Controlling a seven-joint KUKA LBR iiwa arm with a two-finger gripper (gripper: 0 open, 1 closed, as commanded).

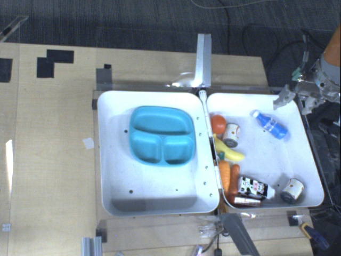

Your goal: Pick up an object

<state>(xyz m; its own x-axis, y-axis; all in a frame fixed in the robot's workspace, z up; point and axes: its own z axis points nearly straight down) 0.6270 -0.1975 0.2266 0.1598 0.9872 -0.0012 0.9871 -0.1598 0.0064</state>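
Hovering at the frame's right edge, above the right bin's (pixel 306 143) upper right corner, the claw (pixel 298 96) stood spread and held nothing. Nearest lay a blue bottle (pixel 270 125), lower left of it.

A blue tray (pixel 161 135) lies in the left bin (pixel 112 191); bottle (pixel 270 125), cans and carrot (pixel 225 176) fill the right.

Sat on desk (pixel 53 143): 2 white bins; blue divided tray (pixel 161 135) in left bin (pixel 114 196). Black tape marks (pixel 53 62) at desk's far-left, cable (pixel 250 1) beyond.
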